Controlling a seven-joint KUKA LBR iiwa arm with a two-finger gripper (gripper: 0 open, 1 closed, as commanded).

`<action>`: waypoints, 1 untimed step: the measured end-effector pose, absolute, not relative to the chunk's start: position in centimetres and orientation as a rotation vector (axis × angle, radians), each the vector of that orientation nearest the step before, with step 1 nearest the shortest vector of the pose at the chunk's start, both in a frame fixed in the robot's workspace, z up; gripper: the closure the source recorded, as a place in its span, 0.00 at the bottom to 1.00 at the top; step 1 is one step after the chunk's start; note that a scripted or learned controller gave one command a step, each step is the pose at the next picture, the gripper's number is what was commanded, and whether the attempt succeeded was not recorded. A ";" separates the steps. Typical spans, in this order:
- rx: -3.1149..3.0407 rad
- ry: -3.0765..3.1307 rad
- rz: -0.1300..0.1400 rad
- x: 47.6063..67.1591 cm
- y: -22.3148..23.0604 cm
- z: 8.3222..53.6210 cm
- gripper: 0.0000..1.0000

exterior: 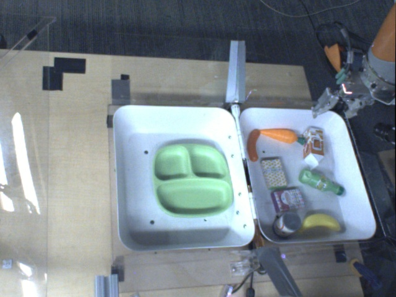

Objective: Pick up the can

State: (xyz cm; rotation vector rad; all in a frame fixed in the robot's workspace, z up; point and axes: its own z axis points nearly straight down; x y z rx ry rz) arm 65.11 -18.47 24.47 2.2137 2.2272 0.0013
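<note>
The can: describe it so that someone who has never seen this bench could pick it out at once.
Go to the right-hand white bin, the one crowded with small items, and look along its near edge. The can stands upright there, just left of the banana and in front of the purple box. It is the only round, silvery thing there, seen from above as a dark circular top.

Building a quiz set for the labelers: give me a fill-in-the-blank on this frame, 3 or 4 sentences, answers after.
1. The green divided tray lies in the ____ bin.
2. The can stands in the right bin, right beside the yellow ____.
3. The orange carrot lies near that bin's ____ wall.
4. The gripper hangs above the right bin's far ____ corner, away from the can.

Missing words: left; banana; far; right
</note>
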 end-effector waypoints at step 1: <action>2.319 2.118 0.000 63.8 -20.6 13.9 0.00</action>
